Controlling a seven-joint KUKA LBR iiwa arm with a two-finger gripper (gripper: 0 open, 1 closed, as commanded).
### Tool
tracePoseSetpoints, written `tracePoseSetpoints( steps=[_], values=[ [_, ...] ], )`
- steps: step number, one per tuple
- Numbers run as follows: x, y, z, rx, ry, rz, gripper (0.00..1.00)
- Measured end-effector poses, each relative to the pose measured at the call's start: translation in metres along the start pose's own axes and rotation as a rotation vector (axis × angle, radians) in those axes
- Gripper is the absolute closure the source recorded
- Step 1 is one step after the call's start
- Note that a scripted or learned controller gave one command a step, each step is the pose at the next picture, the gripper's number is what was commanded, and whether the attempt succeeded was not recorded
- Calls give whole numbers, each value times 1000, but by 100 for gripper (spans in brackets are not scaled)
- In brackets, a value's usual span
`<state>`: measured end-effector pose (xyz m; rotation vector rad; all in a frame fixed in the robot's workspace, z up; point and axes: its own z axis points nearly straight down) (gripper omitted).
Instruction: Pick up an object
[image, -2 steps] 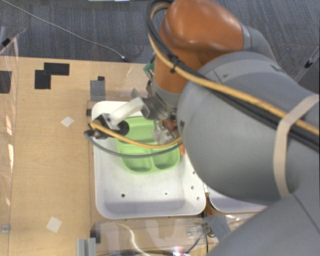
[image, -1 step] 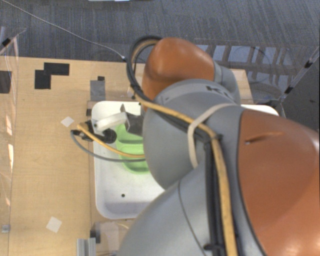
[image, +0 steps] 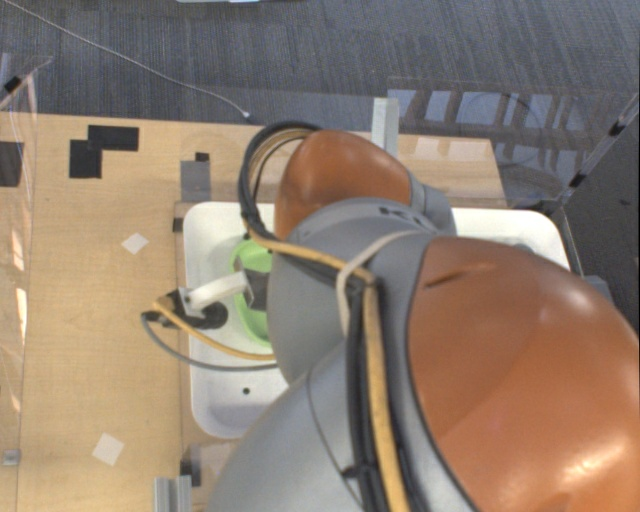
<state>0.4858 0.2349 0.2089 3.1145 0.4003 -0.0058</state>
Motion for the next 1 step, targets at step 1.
tracePoseSetpoints(
  steps=[1],
  values=[
    [1, 0, -51, 0, 6, -574, 100]
  ],
)
